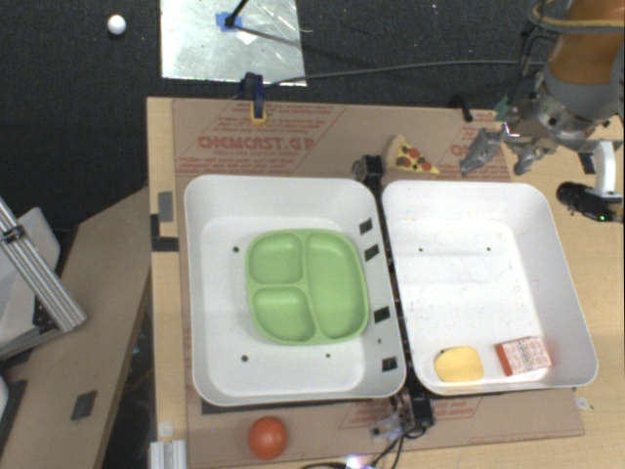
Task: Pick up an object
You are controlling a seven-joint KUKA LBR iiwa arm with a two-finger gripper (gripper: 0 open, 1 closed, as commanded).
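Observation:
A yellow rounded object (458,363) and a small red-and-white box (522,356) lie at the near edge of the right bin (469,281). A pizza-slice toy (412,156) rests on the cardboard behind the bins. An orange-red ball (268,437) sits on the bench in front of the left bin. My gripper (502,152) hangs above the far right corner of the right bin, fingers spread open and nothing between them, well away from the yellow object and the box.
The left bin (210,262) holds a green divided tray (306,285). A blue clamp (253,95) stands at the back of the cardboard sheet, with a foil sheet (230,27) and a small white ball (117,24) beyond.

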